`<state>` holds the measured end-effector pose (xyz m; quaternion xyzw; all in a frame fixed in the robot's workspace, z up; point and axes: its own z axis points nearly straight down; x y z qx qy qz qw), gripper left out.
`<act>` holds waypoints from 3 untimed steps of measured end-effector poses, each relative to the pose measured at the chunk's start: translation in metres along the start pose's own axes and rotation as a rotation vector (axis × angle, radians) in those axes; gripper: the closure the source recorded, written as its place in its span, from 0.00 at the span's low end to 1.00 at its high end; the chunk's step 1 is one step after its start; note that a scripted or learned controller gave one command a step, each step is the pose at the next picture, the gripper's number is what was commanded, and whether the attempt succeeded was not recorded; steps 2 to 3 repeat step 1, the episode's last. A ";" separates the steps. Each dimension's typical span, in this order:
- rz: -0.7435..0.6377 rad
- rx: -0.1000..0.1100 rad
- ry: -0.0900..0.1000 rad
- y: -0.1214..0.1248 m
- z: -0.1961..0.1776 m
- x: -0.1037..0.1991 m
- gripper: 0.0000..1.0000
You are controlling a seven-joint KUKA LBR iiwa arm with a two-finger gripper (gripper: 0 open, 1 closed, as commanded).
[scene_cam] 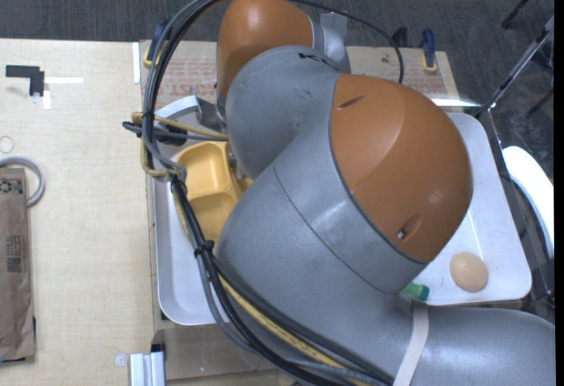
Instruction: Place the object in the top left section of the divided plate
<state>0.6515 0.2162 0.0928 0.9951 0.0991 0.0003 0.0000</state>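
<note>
Your gripper's state can't be told; the arm (352,199) hides it above the yellow divided plate (207,173). Right of that plate, a tan ball (468,271) lies in the white bin (502,226). No writing is readable.

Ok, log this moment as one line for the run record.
arm: over left bin, covering most of it | yellow divided plate: in left bin, partly hidden | tan ball: in right bin | placement: cannot confirm

yellow divided plate (204,171) in left bin, mostly hidden, small tan ball (468,271) in right bin
</note>
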 end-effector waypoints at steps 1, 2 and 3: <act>-0.003 0.000 -0.003 0.035 0.001 -0.006 1.00; -0.003 0.000 -0.003 0.035 0.001 -0.006 1.00; -0.003 0.000 -0.003 0.035 0.001 -0.006 1.00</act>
